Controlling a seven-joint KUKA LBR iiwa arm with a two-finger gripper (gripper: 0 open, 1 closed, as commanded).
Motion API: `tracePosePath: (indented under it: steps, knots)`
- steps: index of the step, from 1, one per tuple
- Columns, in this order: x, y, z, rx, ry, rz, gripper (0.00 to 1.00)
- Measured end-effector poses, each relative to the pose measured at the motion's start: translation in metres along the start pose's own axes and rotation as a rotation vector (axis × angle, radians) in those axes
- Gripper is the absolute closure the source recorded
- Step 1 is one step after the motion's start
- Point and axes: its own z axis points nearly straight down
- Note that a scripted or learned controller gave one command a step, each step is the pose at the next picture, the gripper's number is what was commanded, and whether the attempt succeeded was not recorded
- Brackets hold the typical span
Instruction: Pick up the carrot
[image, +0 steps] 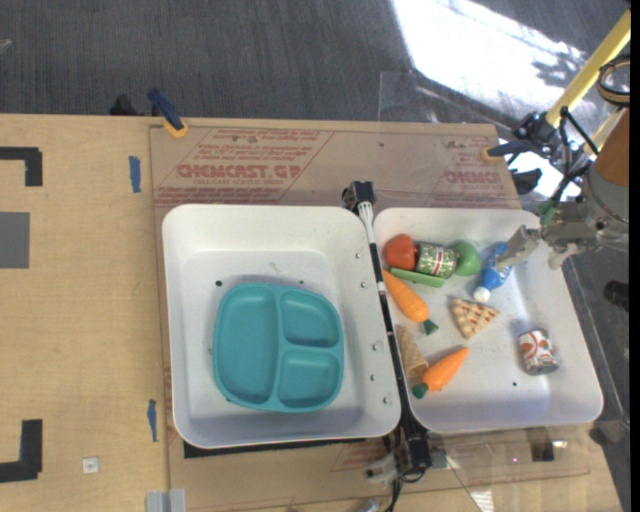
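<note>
Carrot (409, 297): lying in the right bin (575, 330) against its left wall, tip pointing toward the near right; a second carrot (441, 370) is lying nearer, by the bin's near-left corner.
End effector (524, 245): hovering over the far right part of the right bin, just beside a blue bottle (493, 272); I cannot tell whether it is released or clenched, and nothing is showing in its grasp.
Other items: a green can (436, 259), a red-orange piece (401, 250), a pizza slice (473, 317), a cone (411, 349) and a small red-and-white can (537, 351) are sitting in the same bin.
Left bin (190, 300): holding a teal divided plate (238, 310).
Surface (80, 300): carrying both bins side by side.
</note>
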Motion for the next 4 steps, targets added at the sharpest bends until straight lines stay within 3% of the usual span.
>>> tracePosePath:
  steps: [1, 2, 3, 4]
  knots:
    - [0.067, -0.054, 0.043, 0.004, 0.003, -0.086, 0.0]
    - [0.088, -0.079, 0.11, -0.006, -0.002, -0.277, 0.0]
    - [0.088, -0.077, 0.1, -0.011, -0.004, -0.276, 1.0]
    - [0.092, -0.1, 0.113, -0.026, -0.008, -0.298, 1.0]
